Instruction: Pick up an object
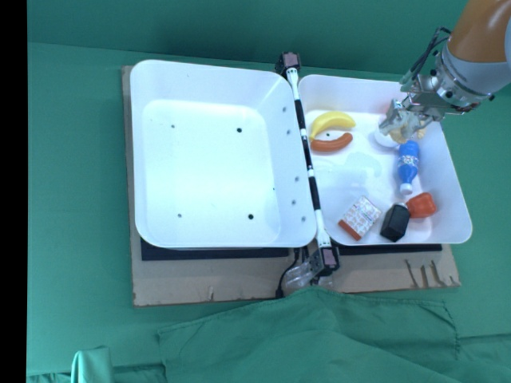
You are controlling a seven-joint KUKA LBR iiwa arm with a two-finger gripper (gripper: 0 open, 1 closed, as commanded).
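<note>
Gripper (402, 120): far right bin (455, 206), grip unclear.
Beside it: blue bottle (408, 164), white disc (384, 140).
Left: banana (332, 121), sausage (331, 142).

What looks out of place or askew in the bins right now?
Nothing looks spilled or broken. The blue bottle lies on its side in the right bin, and the left bin sits slightly tilted.

You see green cloth (80, 174) all around the cardboard sheet (207, 286) | rumpled green fabric (319, 333) below it | even light
</note>
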